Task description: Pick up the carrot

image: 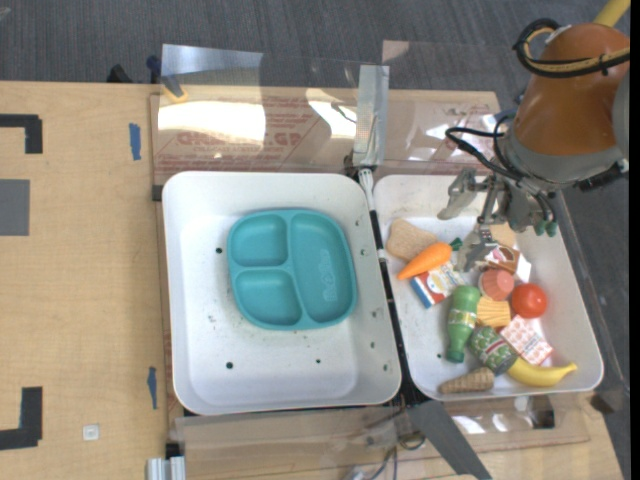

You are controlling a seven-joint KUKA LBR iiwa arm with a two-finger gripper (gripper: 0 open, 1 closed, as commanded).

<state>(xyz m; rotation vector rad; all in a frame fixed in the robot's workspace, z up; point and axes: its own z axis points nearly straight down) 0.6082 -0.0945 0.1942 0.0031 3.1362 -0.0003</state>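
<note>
Carrot not yet picked up.
My hand [487,230] hangs beside the small orange plastic carrot [426,260]; its opening I cannot tell.

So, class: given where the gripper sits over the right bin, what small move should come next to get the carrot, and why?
Probably a short shift toward the left bin, then down. The two-finger gripper hangs just right of the orange toy carrot, which lies tilted beside a tan bread piece, nothing gripping it.
</note>
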